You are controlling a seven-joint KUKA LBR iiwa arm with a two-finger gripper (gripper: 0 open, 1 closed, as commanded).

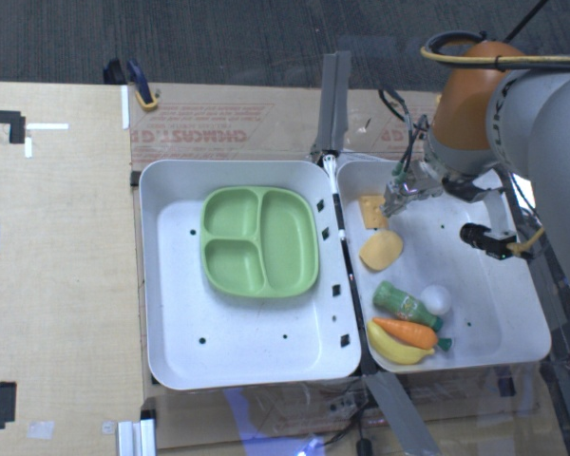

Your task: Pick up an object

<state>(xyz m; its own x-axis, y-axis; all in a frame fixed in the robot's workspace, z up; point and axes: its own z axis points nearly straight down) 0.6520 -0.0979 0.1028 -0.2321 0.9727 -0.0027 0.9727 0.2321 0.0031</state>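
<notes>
You are at the approach step: the gripper (396, 198) hangs low over the far left part of the right bin (494, 345), just above and beside the flat yellow-orange piece (371, 211) that lies against the bin's left wall; nothing sits between the fingers, and you cannot tell from this slant how far apart they stand, since they read as a small dark cluster.

Your candidates lie along that bin's left side: the pale yellow lump (381, 250) just nearer the camera than the flat piece; then, at the near left corner, the green bottle (406, 304), a white ball (436, 300), the carrot (408, 332) and the banana (397, 347), all packed touching one another.

My judgement is that the next move calls for a short drop onto the flat piece or the lump; both are close to the divider between the bins, so you have little room on that side for a finger.

The right bin's middle and right stretch is open; the left bin (171, 331) holds a green divided plate (260, 241).
</notes>
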